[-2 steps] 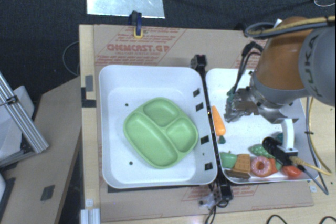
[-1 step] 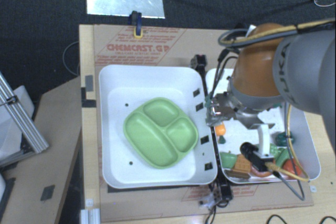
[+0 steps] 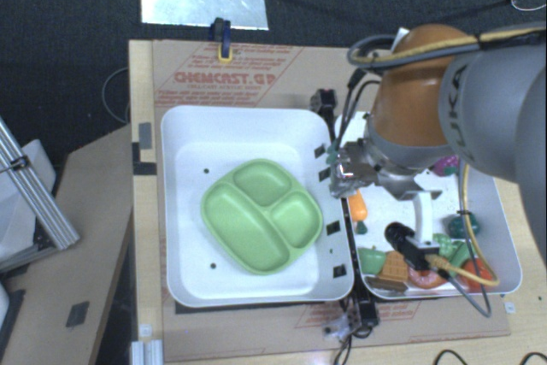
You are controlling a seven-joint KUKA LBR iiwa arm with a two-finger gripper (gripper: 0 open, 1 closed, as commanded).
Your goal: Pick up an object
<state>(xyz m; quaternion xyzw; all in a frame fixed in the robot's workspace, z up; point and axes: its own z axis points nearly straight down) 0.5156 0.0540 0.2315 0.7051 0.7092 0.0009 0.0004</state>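
Note:
My gripper (image 3: 345, 173) hangs low over the left edge of the right bin (image 3: 504, 256), under the grey and orange wrist. Just below it lies a small orange piece (image 3: 357, 205), close to the gripper's tip; whether they touch is unclear. More small items sit along the bin's front: a green piece (image 3: 372, 259), a tan waffle-like piece (image 3: 393, 270), a red piece (image 3: 423, 276) and a teal piece (image 3: 462, 226). The arm hides most of the bin's back half.
The left bin (image 3: 184, 184) holds a green divided plate (image 3: 261, 216). A magenta item (image 3: 446, 163) peeks out beside the arm. The divider between the bins, with black clips (image 3: 332, 228), runs right next to the gripper.

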